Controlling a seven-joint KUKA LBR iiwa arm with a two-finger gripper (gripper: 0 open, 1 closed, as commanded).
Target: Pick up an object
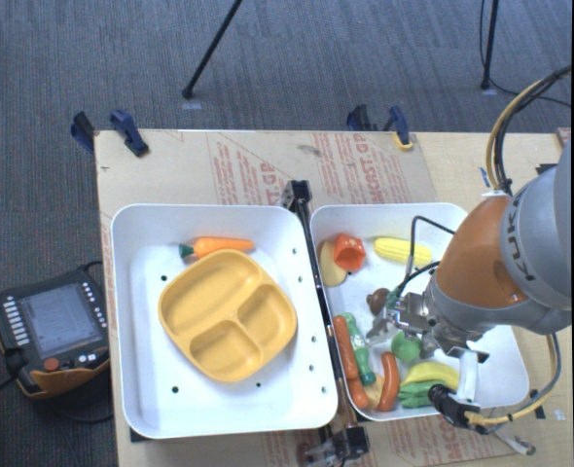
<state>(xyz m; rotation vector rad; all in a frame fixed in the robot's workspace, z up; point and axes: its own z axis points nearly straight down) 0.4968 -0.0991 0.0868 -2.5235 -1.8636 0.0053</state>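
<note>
- Likely target: green veg [405, 344], right bin [482, 224], approx centre; too hidden by wrist to tell its long axis or pointing.
- Gripper [401, 327] right above it; we can't tell finger spread or any hold.
- We judge approach/descent step; next needs straight drop, then close.
- Banana [429, 372] at 5 o'clock, red sausage [390, 379] at 6.
- Yellow plate [228, 313] in left bin [141, 358].

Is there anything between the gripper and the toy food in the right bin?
Nothing visible blocks it. The gripper hangs directly over the toy food pile in the right bin, close to a green piece.
</note>
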